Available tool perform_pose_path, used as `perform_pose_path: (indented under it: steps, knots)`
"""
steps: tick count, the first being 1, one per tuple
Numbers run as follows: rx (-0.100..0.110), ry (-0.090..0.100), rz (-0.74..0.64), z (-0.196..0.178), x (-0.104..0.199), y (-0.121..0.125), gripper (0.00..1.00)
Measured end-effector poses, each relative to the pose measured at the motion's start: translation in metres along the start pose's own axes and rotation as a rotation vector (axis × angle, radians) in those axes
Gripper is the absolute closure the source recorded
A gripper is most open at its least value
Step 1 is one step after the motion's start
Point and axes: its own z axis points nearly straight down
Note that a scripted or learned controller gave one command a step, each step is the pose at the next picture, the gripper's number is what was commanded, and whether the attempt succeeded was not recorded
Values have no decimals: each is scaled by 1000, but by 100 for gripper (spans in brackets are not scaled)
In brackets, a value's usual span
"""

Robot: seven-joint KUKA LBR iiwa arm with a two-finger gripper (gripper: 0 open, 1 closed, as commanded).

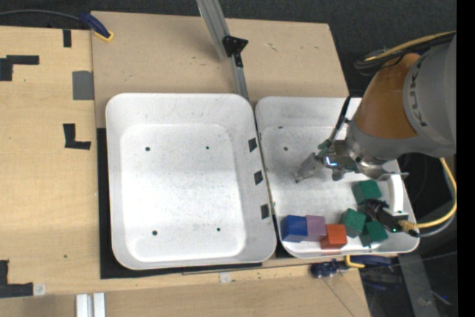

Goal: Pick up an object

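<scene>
My gripper (318, 165) hangs low over the middle of the right bin (297, 106), on the end of the grey arm with the orange band (386, 108). Nothing is visible in it. Along the bin's front edge lie a blue block (295, 226), a purple block (315, 226) and an orange block (335, 235). Green blocks (366, 191) (355, 220) (375, 232) cluster in the front right corner, partly under the wrist. All the blocks lie below and to the right of the gripper, apart from it.
The left bin (113, 122) adjoins the right one. A slanted metal pole (211, 4) with a black clamp (235, 46) stands behind the bins. Cables (438, 215) loop off the arm at the right.
</scene>
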Motion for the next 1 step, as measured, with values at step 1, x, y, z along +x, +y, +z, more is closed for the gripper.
perform_pose_path:
  steps: [1]
  knots:
    - [-3,-1,0,34,1,-1,0]
